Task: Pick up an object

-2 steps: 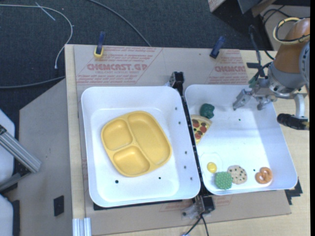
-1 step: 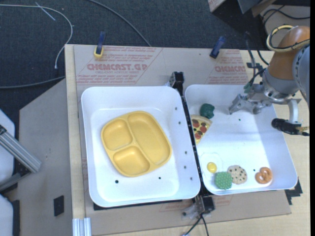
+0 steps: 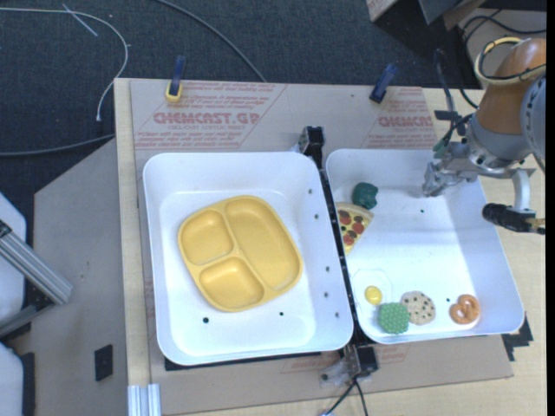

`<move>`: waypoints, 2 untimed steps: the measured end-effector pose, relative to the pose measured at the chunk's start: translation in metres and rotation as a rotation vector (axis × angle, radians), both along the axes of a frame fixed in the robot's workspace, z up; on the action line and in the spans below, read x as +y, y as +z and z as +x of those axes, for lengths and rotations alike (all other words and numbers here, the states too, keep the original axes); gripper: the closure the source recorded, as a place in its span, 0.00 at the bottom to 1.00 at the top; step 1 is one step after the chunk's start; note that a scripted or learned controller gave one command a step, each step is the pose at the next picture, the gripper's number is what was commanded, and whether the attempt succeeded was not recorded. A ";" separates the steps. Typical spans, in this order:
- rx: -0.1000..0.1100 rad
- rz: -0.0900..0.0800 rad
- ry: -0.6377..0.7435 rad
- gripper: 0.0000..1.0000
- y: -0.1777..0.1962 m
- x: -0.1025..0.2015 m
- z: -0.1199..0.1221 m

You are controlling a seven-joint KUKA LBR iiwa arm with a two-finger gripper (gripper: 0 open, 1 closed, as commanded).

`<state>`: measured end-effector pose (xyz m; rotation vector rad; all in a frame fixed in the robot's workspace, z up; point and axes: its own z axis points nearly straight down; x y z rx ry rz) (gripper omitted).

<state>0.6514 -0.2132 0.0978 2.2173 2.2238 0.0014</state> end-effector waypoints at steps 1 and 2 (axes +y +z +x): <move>-0.005 -0.002 -0.003 1.00 0.052 -0.005 -0.007; -0.007 -0.003 -0.001 1.00 0.117 -0.005 -0.002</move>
